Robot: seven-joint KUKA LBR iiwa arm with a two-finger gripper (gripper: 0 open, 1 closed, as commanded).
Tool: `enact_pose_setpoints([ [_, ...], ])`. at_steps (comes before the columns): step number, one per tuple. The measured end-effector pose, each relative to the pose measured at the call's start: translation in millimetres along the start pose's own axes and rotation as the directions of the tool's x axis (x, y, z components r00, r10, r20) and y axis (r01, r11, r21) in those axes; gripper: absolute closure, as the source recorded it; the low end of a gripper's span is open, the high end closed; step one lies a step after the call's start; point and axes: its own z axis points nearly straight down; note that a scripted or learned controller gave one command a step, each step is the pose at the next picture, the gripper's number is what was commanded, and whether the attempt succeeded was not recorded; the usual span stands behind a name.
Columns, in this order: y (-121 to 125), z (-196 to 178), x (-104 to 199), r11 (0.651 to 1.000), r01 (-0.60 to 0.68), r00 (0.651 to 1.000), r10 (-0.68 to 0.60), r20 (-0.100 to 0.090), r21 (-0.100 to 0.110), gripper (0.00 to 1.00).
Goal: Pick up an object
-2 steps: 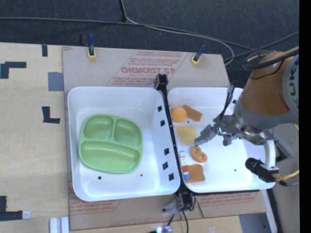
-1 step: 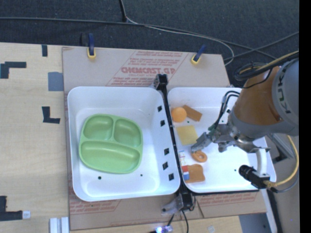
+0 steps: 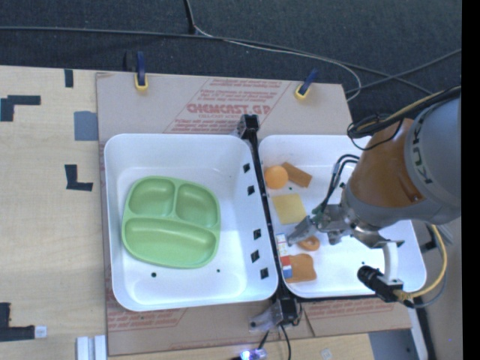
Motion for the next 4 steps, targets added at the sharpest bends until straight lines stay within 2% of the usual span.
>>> enact_pose_setpoints([
  [1, 1, -12, 1, 1.000, 0.002, 1.000, -0.002, -0.001, -0.002, 1.00],
  [2, 1, -75, -1, 1.000, 0.002, 1.000, -0.002, 0.002, -0.012, 1.00],
  [3, -5, -136, 0, 1.000, 0.002, 1.000, -0.002, 0.002, -0.012, 1.00],
  [4, -5, -165, 0, 1.000, 0.002, 1.000, -0.002, 0.002, -0.009, 1.00],
])
